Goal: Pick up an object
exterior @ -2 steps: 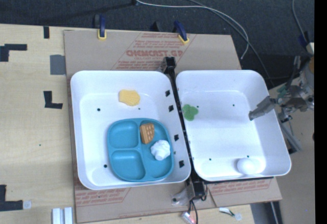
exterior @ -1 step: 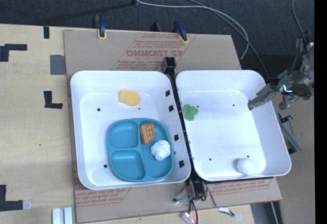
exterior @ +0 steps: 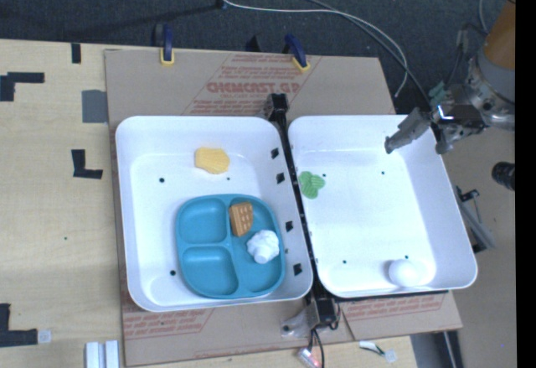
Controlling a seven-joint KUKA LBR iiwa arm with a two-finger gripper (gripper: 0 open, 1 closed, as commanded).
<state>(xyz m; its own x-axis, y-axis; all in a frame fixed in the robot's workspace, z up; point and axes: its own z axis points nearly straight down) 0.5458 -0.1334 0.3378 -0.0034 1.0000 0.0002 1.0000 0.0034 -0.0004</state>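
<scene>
partly cut off, the claw (exterior: pixel 421 134) overhangs the right bin (exterior: pixel 435 215)

The scene was evenly and fairly brightly lit from overhead, with no hard shadows. The two white bins (exterior: pixel 134 140) came out close to overexposed, their walls washing into flat white, so the white ball (exterior: pixel 409 272) in the right bin barely stood out from the floor beneath it. Only soft, faint shadows lay along the inner walls of the bins and beneath the blue tray (exterior: pixel 205 274). The dark floor beyond the table (exterior: pixel 50 215) looked grainy and dim. The whole picture was slightly soft, and the arm (exterior: pixel 494 64) at the right edge appeared blurred and dark against it.
</scene>
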